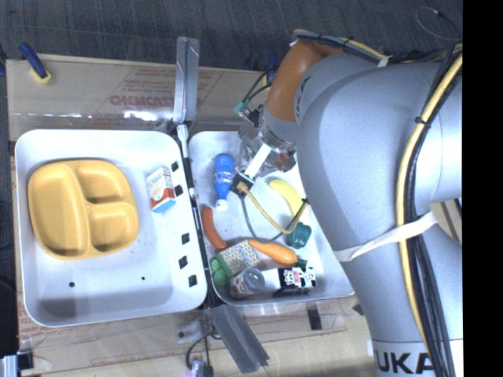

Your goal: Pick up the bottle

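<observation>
Right bin [206,144]: the bottle [223,175] lies on its side at the bin's 11 o'clock. It is smooth blue plastic, cylindrical, with a white cap pointing toward 6 o'clock. I can read no label on it.

The gripper [267,154] sits just beside the bottle at its 2 o'clock. I cannot tell whether it is spread or pressed together, nor whether it touches the bottle.

At the bottle's 6 o'clock lies a glossy reddish sausage [211,228]. A tapered orange carrot [271,250] lies at 5 o'clock and a curved yellow banana [284,193] at 3 o'clock.

Left bin [94,289]: a matte yellow tray [78,206] with rounded, divided compartments. At its 3 o'clock is a small red-and-white carton [161,188] whose print is too small to read.

The grey arm [369,148] shows the letters "UKA" at its lower end.
</observation>
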`<state>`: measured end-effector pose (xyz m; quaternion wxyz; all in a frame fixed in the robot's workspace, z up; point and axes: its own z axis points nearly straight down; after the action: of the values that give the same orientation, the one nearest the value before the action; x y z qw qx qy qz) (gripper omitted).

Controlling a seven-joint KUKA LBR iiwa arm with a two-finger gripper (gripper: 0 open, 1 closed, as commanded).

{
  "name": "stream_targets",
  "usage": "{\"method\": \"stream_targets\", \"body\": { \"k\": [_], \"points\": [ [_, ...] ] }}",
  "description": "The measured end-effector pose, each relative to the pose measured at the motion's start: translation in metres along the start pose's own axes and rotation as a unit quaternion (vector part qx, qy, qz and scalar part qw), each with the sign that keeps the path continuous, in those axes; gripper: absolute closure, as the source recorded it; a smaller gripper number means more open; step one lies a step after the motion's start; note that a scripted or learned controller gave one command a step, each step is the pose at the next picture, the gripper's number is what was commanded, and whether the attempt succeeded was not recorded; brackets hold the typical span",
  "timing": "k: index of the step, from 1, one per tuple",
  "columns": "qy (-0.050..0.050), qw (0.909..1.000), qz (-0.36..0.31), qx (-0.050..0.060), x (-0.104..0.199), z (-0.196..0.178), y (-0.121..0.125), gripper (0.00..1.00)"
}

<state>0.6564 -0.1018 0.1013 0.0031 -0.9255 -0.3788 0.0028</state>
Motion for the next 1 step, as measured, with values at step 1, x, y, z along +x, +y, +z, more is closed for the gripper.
{"method": "stream_targets", "body": {
  "k": [1],
  "points": [
    [0.0,1.0,-0.001,0.001,0.0003,0.0003,-0.0005,0.0]
  ]
}}
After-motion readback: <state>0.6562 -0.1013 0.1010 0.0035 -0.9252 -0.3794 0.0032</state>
